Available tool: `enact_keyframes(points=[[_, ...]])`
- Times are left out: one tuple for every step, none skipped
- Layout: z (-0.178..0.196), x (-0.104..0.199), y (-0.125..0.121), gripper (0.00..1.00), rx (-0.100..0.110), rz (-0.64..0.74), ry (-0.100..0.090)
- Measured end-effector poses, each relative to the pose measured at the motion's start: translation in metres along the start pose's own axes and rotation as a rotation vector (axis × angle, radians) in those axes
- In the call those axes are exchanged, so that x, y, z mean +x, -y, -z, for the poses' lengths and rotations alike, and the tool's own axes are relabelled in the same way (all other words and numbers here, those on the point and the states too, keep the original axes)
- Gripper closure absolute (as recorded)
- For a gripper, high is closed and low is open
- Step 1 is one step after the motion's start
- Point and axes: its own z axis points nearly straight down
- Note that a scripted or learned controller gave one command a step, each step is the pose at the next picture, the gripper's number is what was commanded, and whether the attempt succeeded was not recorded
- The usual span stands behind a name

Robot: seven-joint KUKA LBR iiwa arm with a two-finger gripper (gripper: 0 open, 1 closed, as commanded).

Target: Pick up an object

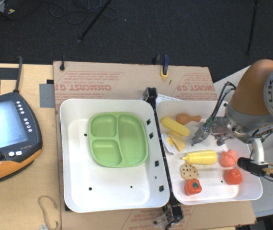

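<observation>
Fingers point(197, 137): parted, grasping nothing, poised over right bin point(251, 195) just above toy corn cob point(175, 126) and yellow mustard bottle point(201, 157). Risk: crowded toys; could clip chicken drumstick point(188, 119) alongside, or slip off rounded corn.

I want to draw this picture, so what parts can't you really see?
- The gripper, camera view: too small and dark to tell how its fingers stand.
- The pale thing under the corn cob: mostly covered by the corn and the yellow strips.
- The right bin: its far right side is hidden by the arm.
- The orange-edged screen device: cut off by the left edge.
</observation>
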Motion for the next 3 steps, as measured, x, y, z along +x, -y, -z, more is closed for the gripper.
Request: enact_keyframes(points=[[-0.061,0.0109,0.0053,0.0,0.002,-0.001,-0.001],[-0.0656,0.0108,0.0057,0.0,-0.004,-0.006,0.001],[-0.0566,0.0083,0.0058,1.0,-0.002,-0.013,-0.001]])
